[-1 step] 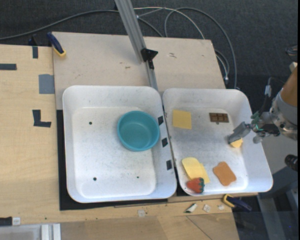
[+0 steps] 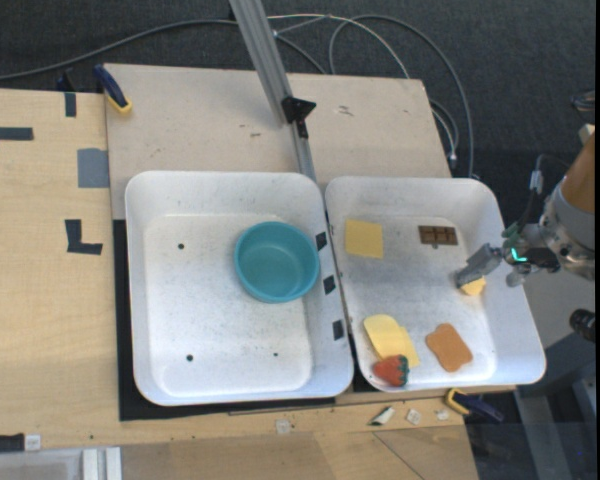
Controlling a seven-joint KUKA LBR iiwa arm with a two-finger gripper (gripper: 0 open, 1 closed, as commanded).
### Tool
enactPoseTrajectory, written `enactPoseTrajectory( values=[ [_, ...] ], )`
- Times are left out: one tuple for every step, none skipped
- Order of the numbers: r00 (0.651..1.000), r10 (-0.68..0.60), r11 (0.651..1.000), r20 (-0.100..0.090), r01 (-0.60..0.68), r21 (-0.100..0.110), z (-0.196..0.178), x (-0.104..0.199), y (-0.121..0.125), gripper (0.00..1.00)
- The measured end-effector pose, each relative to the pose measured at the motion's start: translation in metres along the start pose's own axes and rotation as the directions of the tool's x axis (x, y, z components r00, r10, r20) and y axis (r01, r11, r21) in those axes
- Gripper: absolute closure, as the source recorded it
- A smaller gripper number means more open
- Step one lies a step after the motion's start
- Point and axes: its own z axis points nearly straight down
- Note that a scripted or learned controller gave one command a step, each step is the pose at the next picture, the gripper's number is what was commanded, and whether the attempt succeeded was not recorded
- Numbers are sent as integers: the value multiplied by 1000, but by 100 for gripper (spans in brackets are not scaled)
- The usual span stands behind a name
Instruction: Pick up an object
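The arm is cut off at the right edge, and its gripper (image 2: 477, 268) sits over the right bin's (image 2: 485, 200) right side, just above a small yellow wedge (image 2: 473, 287) partly hidden beneath it; whether the gripper is open, closed or gripping the wedge cannot be told. The wedge lies close to the bin's right wall, with open floor to its left. Its long axis cannot be made out.

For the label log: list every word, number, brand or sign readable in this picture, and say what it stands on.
None: no readable text on anything in this view.
The dark tape marks on the wooden bench are plain shapes, not letters.
The small white scraps on the bench's front edge are too small to tell whether they bear print.
The brown chocolate-like piece shows a moulded grid, no lettering.
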Motion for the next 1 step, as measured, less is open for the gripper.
enactPoseTrajectory(
  values=[
    [1000, 1, 1000, -2, -1, 6, 64, 5, 1, 0]
  ],
)
